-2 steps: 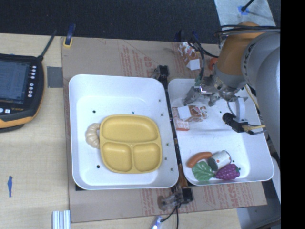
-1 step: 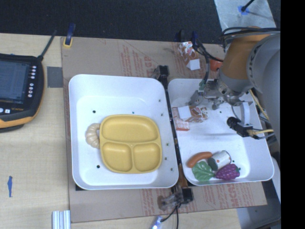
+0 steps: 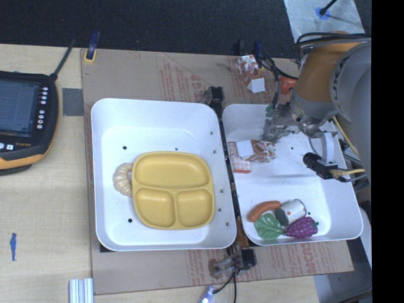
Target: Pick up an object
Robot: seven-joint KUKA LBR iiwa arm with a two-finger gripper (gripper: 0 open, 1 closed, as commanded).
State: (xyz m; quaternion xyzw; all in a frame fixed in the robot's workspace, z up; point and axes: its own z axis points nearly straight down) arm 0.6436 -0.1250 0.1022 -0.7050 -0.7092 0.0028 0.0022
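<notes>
My gripper (image 3: 273,135) hangs over the upper middle of the right bin (image 3: 344,229), reaching in from the right. Directly below and touching its tip in the view lies a small brown patterned packet (image 3: 262,151). Whether the packet is gripped I cannot tell. Left of it, by the bin's left wall, lies a red and white box (image 3: 240,157). At the front of the bin sit an orange sausage-shaped toy (image 3: 262,209), a green leafy toy (image 3: 269,227), a small silver and black can (image 3: 292,210) and purple grapes (image 3: 302,228).
The left bin (image 3: 113,125) holds a yellow divided plate (image 3: 172,189) with a beige pastry (image 3: 122,178) against its left side. A tablet-like pendant (image 3: 22,118) lies at the far left of the bench. A small printed carton (image 3: 250,70) stands behind the right bin.
</notes>
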